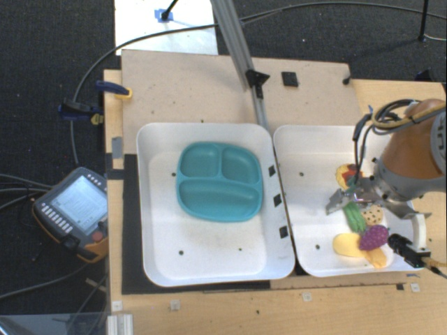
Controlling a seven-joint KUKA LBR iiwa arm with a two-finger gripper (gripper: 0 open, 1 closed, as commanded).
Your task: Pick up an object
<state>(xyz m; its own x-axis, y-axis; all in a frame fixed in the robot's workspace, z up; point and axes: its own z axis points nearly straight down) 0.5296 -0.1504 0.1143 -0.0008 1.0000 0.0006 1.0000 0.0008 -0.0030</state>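
Dark carpet all around, with a plywood bench point(209, 89) in the middle carrying two shallow white plastic bins side by side. Left bin point(157, 257) has a teal three-compartment plate point(218, 181) sitting roughly in its upper middle, flat. Right bin point(307, 173) is where the clutter is: a pile of small toy foods bunched in its lower right part. From what I can make out there's a purple grape bunch point(374, 237), a yellow lemon-ish lump point(346, 245) touching it on the left, a green elongated piece point(354, 217) just above those, a speckled cookie-looking bit point(373, 215), and something yellow and red point(344, 175) further up.

Grey arm with the orange band point(412, 152) comes in from the right and hangs right over that pile. The gripper point(356, 199) is down among the items near the green piece, but honestly whether it's open or closed can't be made out from this angle.

Off to the left on the floor there's a grey and orange teach pendant point(73, 211), plus cables, and a blue clamp point(112, 88) on the bench edge.
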